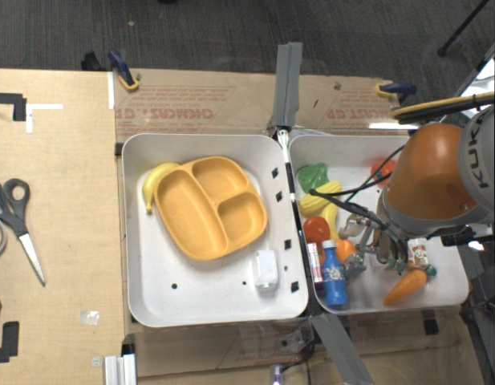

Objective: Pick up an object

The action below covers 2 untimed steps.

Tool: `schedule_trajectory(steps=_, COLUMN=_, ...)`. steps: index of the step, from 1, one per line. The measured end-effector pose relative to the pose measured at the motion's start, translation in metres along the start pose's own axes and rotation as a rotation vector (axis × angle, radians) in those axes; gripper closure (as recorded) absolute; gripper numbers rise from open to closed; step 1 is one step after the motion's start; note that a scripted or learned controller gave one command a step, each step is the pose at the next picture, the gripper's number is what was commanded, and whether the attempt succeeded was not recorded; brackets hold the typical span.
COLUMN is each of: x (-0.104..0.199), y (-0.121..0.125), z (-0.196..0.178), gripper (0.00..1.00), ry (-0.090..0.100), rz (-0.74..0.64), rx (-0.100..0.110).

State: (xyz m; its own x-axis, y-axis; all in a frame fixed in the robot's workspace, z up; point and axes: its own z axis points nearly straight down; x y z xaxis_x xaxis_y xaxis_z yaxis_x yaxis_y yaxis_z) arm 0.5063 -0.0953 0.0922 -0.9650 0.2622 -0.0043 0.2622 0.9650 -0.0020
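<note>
Hovering low in the right-hand shallow white bin (440,299): two-finger gripper (367,251); finger spread and contents cannot be told. Nearest candidates: blue plastic bottle (334,277) just beside, orange toy carrot (406,286) near. Advice: centre over one item, clear of neighbours, before closing.

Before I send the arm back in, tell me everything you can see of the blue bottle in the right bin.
The blue bottle lies in the right bin, near its front left corner, close to the wall shared with the left bin. It looks like glossy plastic: a blue body, an orange-red cap pointing toward the bin's back, and a label with small light marks too blurred to read. Its base points toward the front wall. A red-and-white tube lies alongside it on the left. The gripper hangs just to its right, apparently not holding it.
</note>
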Motion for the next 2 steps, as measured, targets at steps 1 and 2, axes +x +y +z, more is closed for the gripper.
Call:
schedule_trajectory(steps=1, x=-0.001, y=0.000, z=-0.009, gripper=1.00, ry=-0.003, rz=-0.001, rx=0.001)
schedule_trajectory(steps=2, x=-0.059, y=0.017, z=-0.029, gripper=1.00, ry=0.002, rz=0.168, rx=-0.001)
